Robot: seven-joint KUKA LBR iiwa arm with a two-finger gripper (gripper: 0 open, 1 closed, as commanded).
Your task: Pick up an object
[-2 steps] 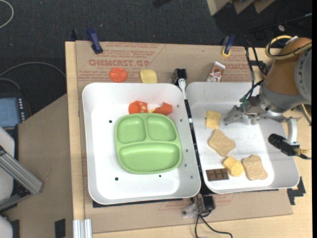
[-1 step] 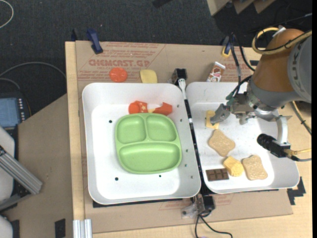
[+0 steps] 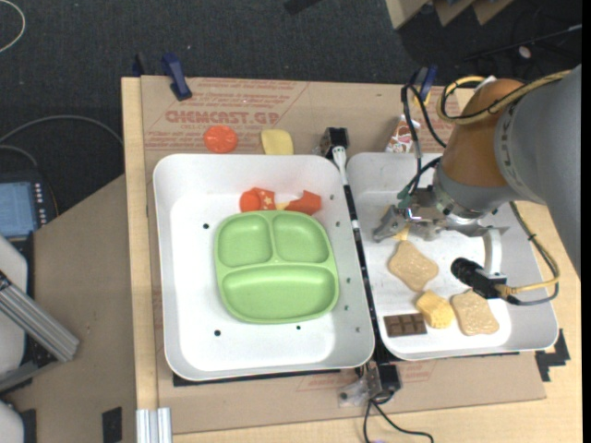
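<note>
Grey arm [image 3: 545, 137] bent over right bin [image 3: 531, 326]; claw [image 3: 395, 226] spread wide above cracker [image 3: 412, 267], gripping nothing.

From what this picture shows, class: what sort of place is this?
Probably a robotics lab test bench: a grey arm with an orange band reaches over two shallow white plastic bins holding a green divided plastic plate and toy food, on a clamped board with loose cables.

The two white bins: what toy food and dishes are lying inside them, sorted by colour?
Green: 1, the divided plate.
Red-orange: 2, pieces behind the plate.
Tan: 2, toast-like slices.
Yellow: 1, a chunk.
Brown: 1, a chocolate bar.
Total: 7.
</note>
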